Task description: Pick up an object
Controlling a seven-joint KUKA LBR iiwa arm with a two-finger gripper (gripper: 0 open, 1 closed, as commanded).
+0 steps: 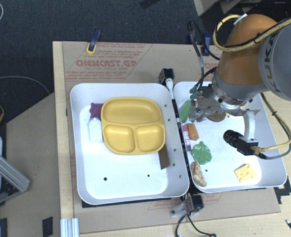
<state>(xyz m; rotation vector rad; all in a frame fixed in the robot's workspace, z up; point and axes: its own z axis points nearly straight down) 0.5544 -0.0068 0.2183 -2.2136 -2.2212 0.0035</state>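
My gripper (200, 110) is low over the far left part of the right bin (269, 174), under the orange wrist band. A green leafy piece (185, 110) lies just left of it, against the bin's left wall. In front of it lie a small orange-brown piece (193, 131) and a pink-and-white stick (185, 133). Farther forward sit a green lettuce-like toy (202, 152) and a tan piece (197, 174). A yellow cheese wedge (245, 173) lies at the front right. A brown round thing (217, 116) peeks out from under the wrist.
The left bin (126, 184) holds a yellow divided plate (133, 125), a purple item (95, 109), a white item (94, 130) and a dark flat card (163, 158). A black part with a yellow cable (238, 141) hangs over the right bin's middle.
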